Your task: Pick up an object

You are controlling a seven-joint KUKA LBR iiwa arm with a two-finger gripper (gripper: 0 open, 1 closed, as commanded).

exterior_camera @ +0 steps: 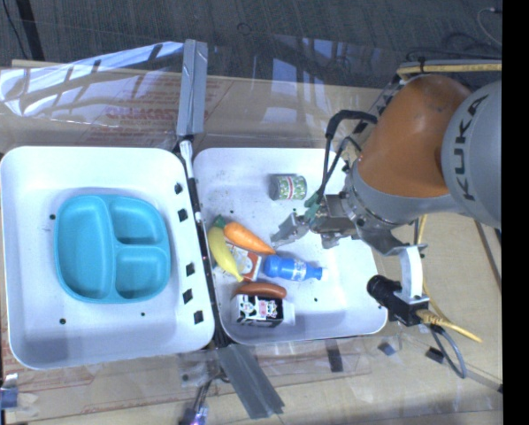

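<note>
A smooth orange carrot [248, 236], yellow banana [220, 251], glossy blue bottle [290, 268], small can [287, 186] and printed carton [260, 309] lie in the right bin [357, 319], centre frame. The metallic gripper [293, 227] hovers beside the carrot; its state cannot be told. A moulded blue tray [114, 246] fills the left bin [34, 326].

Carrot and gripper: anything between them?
No. Camera view shows bare white bin floor between the carrot and the gripper.

Glossy plastic blue tray [114, 246]; smooth white bins [34, 326].
</note>
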